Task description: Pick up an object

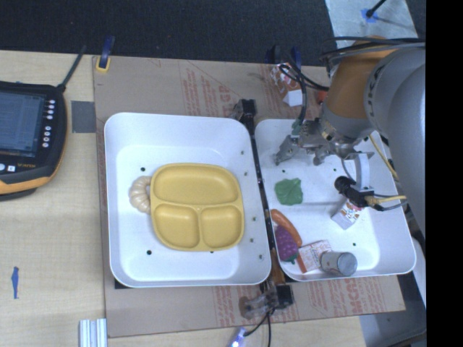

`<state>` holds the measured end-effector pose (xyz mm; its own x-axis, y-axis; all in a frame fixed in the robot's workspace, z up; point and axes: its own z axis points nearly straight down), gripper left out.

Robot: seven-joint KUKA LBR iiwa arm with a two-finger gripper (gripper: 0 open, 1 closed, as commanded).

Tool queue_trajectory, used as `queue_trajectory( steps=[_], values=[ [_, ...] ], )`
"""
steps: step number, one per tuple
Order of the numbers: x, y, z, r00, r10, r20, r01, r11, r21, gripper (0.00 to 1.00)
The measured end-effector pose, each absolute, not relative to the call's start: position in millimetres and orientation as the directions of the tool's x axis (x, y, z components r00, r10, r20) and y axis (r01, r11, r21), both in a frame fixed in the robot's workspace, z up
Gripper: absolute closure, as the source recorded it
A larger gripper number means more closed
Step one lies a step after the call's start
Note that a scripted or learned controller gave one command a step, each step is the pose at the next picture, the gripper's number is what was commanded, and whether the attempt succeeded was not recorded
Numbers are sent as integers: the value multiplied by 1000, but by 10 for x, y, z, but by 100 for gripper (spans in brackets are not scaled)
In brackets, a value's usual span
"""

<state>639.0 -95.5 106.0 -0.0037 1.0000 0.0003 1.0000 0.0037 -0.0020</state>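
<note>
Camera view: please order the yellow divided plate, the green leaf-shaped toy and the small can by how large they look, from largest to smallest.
1. Yellow divided plate, by far the largest, in the left bin.
2. Green leaf-shaped toy, in the right bin.
3. Small can, lying on its side; it looks only slightly smaller than the toy, so this order is unsure.

Two white bins side by side: left bin [119,194], right bin [394,255]. One yellow divided plate [197,206] in the left, three compartments counted. One beige lump [139,193] tucked beside it. Over in the right: one green piece [289,191], one orange-and-purple item [286,235], one grey can [338,263], one small carton [347,215], one red-and-white packet [312,254]. One handheld pendant [25,137] off left on the worktop.
</note>
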Motion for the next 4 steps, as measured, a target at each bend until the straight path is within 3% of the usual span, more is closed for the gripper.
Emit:
queue_trajectory(
  steps=[1,3,4],
  values=[
    [6052,-949,912,-5,1000,-1,1000,5,-5,0],
    [6032,-1000,917,-4,1000,-1,1000,4,-3,0],
    [6165,-1018,920,-6,1000,0,1000,6,-2,0]
  ],
)
